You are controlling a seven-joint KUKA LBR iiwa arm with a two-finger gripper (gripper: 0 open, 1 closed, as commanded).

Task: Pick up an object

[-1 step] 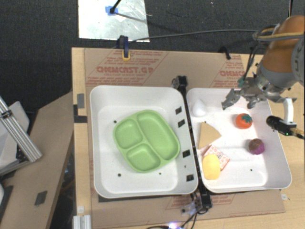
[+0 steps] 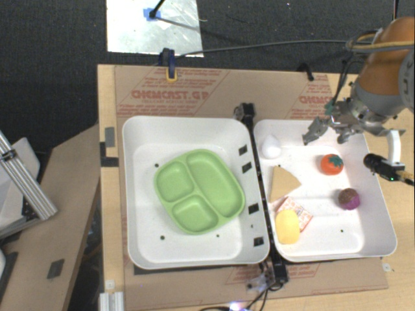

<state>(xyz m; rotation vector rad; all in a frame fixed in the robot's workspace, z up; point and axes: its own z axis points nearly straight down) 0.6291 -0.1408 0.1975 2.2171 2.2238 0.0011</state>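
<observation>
The gripper [image 2: 329, 129] is hanging over the far end of the right bin [image 2: 376, 238], fingers spread apart with nothing between them. The arm [image 2: 382, 70] comes in from the right, and its top is cut off by the frame edge, so you only get the orange band and the grey wrist.

Counting stuff: two white bins side by side. The left bin [image 2: 139, 238] has exactly one thing in it, a green divided plate [image 2: 198, 190] with three compartments. The right bin has six items: a white rounded object [image 2: 270, 148] near the far-left corner, an orange-red tomato-looking ball [image 2: 331, 164], a purple ball [image 2: 349, 199], a tan triangular wedge [image 2: 283, 182], a yellow lemon-shaped thing [image 2: 287, 226], and a small red-and-white packet [image 2: 299, 212].

Hard to read: the white object nearly blends into the bin floor, so its shape is fuzzy. The packet is partly tucked under the yellow piece, and its print isn't legible.

Relative to the gripper, the tomato ball is closest, just in front of it toward the near side and slightly right, not touching. The white object sits off to its left. The purple ball, wedge, yellow piece and packet are all farther toward the near end.
</observation>
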